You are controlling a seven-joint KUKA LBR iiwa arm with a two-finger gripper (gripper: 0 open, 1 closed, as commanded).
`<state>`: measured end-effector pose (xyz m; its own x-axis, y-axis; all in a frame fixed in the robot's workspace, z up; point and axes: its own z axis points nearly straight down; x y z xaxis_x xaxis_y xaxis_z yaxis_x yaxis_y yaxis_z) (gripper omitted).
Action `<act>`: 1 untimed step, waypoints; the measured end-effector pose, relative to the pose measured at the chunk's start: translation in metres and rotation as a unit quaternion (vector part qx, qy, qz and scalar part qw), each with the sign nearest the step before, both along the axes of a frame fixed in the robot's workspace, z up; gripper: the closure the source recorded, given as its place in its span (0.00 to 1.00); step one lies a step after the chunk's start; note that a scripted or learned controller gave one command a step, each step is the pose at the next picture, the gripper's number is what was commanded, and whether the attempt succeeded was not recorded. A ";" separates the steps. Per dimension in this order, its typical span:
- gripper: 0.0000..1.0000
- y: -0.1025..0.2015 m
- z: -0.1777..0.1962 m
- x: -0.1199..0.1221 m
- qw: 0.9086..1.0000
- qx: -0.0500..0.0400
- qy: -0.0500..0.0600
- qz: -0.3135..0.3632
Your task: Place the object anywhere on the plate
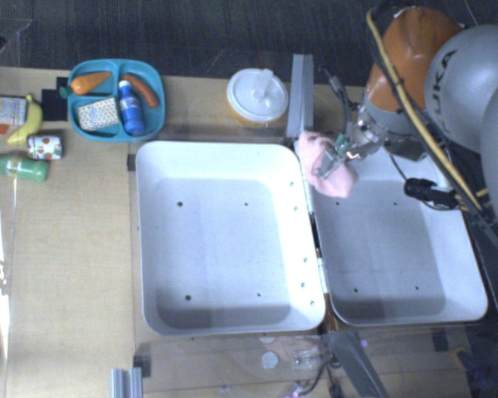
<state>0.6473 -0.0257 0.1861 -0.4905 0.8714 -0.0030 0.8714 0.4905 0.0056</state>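
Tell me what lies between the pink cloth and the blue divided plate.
In the camera view, a white lidded cup stands on the bench between the pink cloth and the blue divided plate, behind the left bin.

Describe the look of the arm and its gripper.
The arm is bulky, rounded and light grey, with an orange band above the wrist and dark lettering on its shell. A yellow-and-black cable and thinner black cables run along it. The gripper is small, metallic grey, with dark fittings.
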 end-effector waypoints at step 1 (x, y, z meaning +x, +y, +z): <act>1.00 0.002 0.039 0.001 1.000 0.000 0.001 0.003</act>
